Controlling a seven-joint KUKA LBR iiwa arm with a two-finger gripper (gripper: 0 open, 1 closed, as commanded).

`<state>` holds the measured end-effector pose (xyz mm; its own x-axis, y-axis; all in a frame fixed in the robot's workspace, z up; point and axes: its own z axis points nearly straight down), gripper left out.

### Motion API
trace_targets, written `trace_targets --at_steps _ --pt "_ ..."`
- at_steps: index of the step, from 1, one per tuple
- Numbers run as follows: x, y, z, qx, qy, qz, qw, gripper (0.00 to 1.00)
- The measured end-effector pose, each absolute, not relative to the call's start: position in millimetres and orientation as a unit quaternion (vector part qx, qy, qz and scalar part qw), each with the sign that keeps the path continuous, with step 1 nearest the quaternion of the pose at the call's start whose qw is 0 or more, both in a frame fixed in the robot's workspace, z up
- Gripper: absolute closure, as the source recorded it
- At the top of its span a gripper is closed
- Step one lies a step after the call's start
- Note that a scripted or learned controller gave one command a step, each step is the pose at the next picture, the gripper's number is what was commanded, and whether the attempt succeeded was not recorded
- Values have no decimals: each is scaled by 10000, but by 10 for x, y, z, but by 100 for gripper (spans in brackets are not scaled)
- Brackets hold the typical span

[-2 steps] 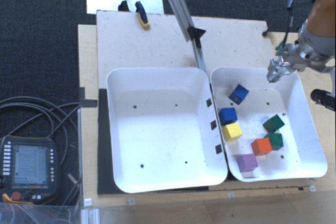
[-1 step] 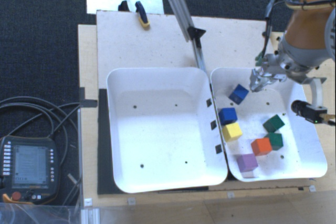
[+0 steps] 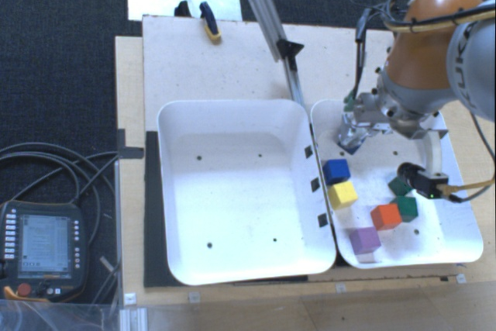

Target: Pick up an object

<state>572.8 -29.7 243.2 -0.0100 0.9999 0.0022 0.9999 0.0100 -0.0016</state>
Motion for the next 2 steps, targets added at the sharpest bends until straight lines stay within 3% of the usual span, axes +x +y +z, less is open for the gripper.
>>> trace_targets --at_steps 2 --pt "5390 872 2429 -7024 -7118 -11 12 100"
